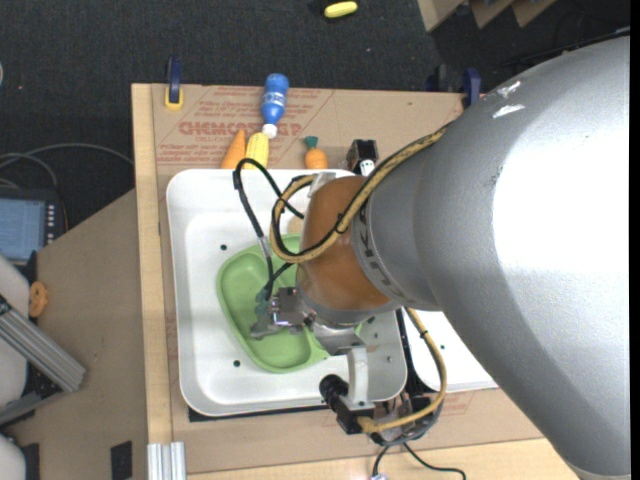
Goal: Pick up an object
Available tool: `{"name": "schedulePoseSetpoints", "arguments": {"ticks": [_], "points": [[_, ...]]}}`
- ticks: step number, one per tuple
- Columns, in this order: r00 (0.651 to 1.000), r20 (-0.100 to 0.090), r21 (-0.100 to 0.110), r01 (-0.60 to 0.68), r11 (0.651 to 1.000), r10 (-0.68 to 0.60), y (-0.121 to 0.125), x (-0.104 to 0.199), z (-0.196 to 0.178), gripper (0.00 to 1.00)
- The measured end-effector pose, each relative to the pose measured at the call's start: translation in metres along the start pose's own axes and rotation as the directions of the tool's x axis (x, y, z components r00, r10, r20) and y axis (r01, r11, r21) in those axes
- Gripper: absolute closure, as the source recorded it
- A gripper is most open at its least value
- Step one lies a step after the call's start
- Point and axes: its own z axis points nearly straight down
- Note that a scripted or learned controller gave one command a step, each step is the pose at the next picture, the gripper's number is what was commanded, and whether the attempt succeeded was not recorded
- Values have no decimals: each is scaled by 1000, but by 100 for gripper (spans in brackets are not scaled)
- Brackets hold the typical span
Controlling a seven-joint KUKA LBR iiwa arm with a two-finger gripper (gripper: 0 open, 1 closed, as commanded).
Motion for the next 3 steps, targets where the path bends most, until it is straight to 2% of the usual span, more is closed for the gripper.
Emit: {"name": "schedulePoseSetpoints", "arguments": {"ticks": [1,2,3], "points": [[1000,3,-17,-4,1000,4,9,-3,-18,100],[1000,-4,-9,5,1000,-5,49,37,-96,100],[1000,1,7,-2,1000,2,3,16,-103,100]]}}
